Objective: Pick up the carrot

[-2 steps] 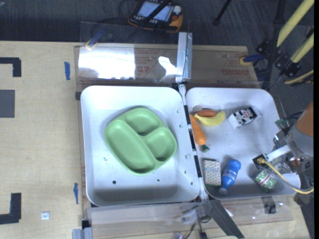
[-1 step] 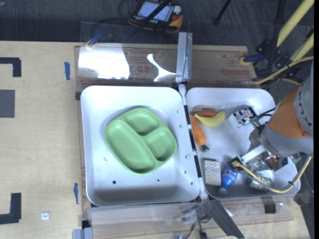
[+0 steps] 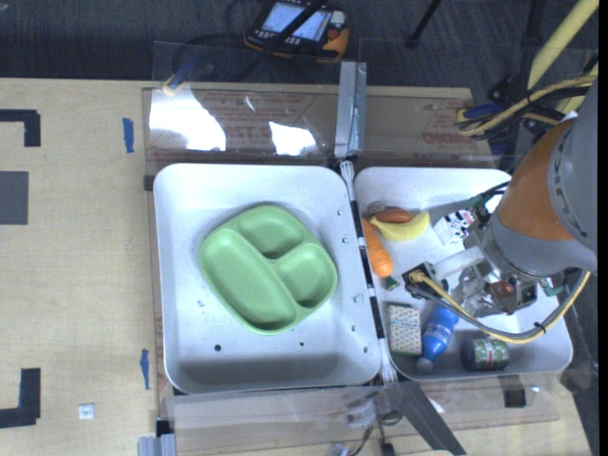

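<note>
The arm's wrist hardware and looped cables cover the middle of the right bin (image 3: 560, 345), so the gripper (image 3: 475, 288) is a cluttered mass there, and whether it is open or closed cannot be told. The grey arm (image 3: 560, 198) with its orange band enters from three o'clock and is cut off by the frame edge, bending down over the right bin. The carrot (image 3: 379, 252) lies along that bin's left wall, at about ten o'clock from the gripper and apart from it, just below a yellow banana (image 3: 399, 224). A blue bottle (image 3: 437, 333) and a green can (image 3: 486, 352) sit at six o'clock of the gripper. The left bin (image 3: 180, 331) holds a green divided plate (image 3: 269, 267).
</note>
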`<state>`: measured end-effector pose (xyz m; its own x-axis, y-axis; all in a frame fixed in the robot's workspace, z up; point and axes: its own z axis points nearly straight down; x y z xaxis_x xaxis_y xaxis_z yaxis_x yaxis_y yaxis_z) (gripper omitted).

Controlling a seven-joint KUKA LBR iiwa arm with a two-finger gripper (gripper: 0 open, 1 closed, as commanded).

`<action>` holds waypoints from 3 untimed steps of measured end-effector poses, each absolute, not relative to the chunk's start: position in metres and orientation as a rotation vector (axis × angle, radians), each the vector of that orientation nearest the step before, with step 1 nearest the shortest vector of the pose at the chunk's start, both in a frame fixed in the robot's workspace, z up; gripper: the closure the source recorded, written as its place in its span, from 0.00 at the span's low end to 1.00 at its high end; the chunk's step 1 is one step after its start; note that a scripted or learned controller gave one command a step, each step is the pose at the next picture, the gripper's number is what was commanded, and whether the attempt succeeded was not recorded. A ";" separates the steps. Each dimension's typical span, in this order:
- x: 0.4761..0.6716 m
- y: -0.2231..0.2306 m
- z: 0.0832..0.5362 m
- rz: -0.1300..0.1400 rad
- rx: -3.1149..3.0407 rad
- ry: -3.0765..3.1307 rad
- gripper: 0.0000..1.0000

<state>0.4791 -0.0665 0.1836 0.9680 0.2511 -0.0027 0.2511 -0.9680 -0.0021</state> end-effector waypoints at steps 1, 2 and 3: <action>0.479 -0.047 0.184 0.006 -3.067 -0.666 1.00; 0.556 -0.061 0.184 0.005 -3.124 -0.319 1.00; 0.600 -0.090 0.297 0.003 -3.118 -0.380 1.00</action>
